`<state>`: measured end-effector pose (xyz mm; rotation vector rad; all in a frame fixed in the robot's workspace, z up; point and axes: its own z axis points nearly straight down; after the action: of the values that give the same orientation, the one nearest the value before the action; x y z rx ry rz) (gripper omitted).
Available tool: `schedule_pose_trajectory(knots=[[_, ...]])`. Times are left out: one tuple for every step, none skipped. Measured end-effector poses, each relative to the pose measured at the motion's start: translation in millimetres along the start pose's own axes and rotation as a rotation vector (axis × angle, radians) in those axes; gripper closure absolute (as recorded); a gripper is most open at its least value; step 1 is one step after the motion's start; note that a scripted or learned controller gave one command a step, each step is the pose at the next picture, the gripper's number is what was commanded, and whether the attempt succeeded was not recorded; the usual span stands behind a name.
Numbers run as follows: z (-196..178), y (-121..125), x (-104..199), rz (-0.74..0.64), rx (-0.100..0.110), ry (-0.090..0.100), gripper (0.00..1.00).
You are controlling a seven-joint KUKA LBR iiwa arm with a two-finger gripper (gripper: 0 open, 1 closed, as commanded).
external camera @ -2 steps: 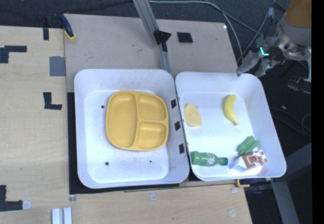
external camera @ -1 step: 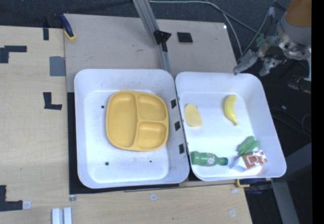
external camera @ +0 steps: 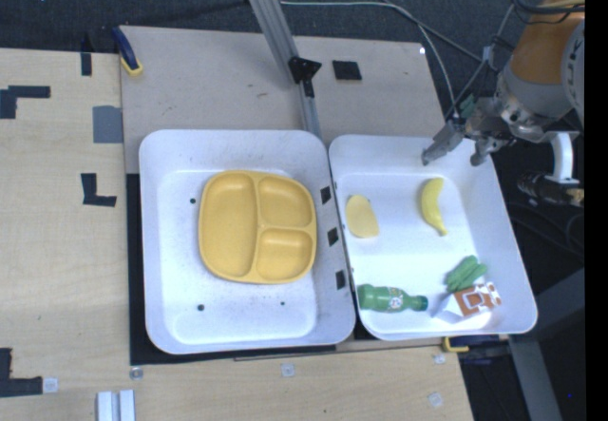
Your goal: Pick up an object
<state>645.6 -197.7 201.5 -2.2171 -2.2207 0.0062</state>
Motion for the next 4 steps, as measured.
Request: schedule_pose_trajectory(knots=[[63.9, -4.6, 0.7, 0.0, 0.001, 0.0, 0.0], [117.4, -4.9, 1.6, -0.001, -0.003, -0.001, 0.0], [104.2, -4.0, 1.8, -0.002, -0.005, -0.002, 1.0], [41.9, -1.0, 5.0, 0.0, -0.008, -0.001, 1.0]])
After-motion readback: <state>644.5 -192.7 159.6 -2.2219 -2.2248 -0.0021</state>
